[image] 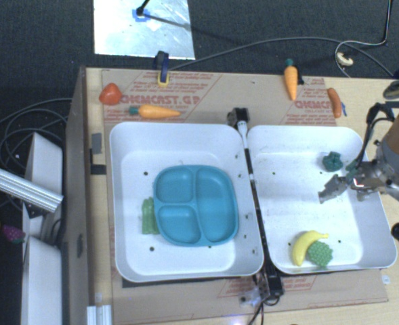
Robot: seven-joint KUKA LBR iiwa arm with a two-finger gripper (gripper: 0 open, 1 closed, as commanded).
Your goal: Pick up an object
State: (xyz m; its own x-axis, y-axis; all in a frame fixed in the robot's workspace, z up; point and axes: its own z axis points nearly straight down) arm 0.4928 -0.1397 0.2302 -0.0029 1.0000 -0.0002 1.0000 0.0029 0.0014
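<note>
Claw (329, 189) hangs low in the right bin (280, 181) — whether it's apart or together, can't tell. Teal toy (332, 160) just beside it, banana (303, 245) nearer the front — either's a candidate.

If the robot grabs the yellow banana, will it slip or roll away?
The banana looks like smooth plastic, so it might slip. Its curved shape probably rocks rather than rolls far. It touches the bumpy green toy, which may get nudged too.

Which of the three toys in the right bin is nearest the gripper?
The dark teal toy, just up-left of the gripper; the banana and green toy lie at the near wall.
</note>
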